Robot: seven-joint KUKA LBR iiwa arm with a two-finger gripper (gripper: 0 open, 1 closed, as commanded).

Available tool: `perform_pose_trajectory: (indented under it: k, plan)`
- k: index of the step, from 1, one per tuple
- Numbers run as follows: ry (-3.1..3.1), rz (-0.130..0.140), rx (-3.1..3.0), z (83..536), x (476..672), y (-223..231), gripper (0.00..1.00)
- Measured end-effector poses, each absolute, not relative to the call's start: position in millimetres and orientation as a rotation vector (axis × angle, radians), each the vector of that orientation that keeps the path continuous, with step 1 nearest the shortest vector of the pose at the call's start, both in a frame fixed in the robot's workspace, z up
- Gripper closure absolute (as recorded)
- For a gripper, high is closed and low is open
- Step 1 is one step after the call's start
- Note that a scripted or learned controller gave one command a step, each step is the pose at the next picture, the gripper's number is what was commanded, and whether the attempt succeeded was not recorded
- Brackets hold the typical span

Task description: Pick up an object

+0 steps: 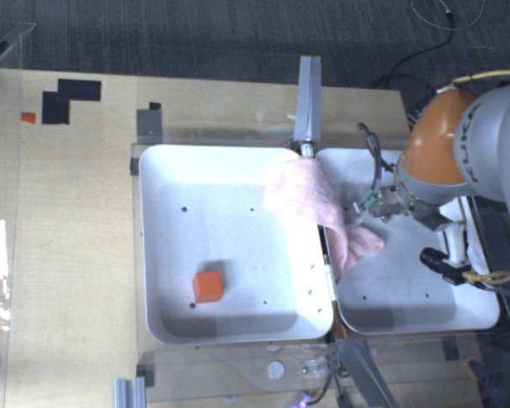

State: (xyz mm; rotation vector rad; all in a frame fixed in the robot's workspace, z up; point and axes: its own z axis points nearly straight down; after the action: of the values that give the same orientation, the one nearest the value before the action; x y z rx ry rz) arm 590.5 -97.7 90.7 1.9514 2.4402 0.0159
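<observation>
- I work in a robotics lab, at a test rig.
- My pale wooden bench (68, 253) carries two shallow white bins (166, 228) in metal brackets (308, 100).
- Black and orange marker blocks (66, 99) sit on the bench.
- Loose cable (446, 11) lies on the dark carpet (195, 24) behind.
</observation>
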Motion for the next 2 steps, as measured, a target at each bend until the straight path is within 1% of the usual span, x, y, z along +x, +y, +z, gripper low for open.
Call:
perform_pose_trajectory:
  k: [1, 2]
  plan:
    - [2.608, 0.009, 1.729, 89.4, 660.4, -94.2, 0.00]
    - [2.621, 0.012, 1.707, 90.2, 627.0, -92.4, 0.00]
